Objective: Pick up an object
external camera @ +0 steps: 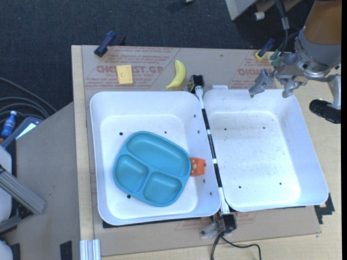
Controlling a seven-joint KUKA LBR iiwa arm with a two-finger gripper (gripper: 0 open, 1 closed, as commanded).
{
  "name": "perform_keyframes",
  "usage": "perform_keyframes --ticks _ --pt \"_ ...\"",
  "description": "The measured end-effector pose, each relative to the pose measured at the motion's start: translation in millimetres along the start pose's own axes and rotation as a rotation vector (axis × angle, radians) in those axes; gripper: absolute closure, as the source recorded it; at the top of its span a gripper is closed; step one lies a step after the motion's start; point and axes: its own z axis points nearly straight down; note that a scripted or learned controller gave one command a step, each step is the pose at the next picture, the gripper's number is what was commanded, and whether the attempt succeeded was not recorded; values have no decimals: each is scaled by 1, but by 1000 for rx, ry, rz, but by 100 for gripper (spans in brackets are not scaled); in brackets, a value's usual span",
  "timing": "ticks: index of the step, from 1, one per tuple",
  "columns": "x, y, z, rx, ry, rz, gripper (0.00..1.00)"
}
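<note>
Overhead, slanted view: the tool (272, 85) hangs over the far edge of the right bin (303, 145), its fingers spread apart with nothing between them. A blue divided plate (151, 168) lies in the left bin (103, 123), an orange block (197, 166) touching its right rim. A banana (177, 75) rests on the worktop (141, 64) beyond the bins.

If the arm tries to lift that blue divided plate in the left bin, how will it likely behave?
The blue divided plate looks like rigid moulded plastic, so it should stay stiff, not flop. It lies flat and wide in the left bin, so it probably won't roll, but its low smooth rim may slip. The small orange object at its edge could get nudged.
</note>
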Motion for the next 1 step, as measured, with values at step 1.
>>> perform_keyframes --ticks 1 --pt "10 11 175 2 0 0 0"
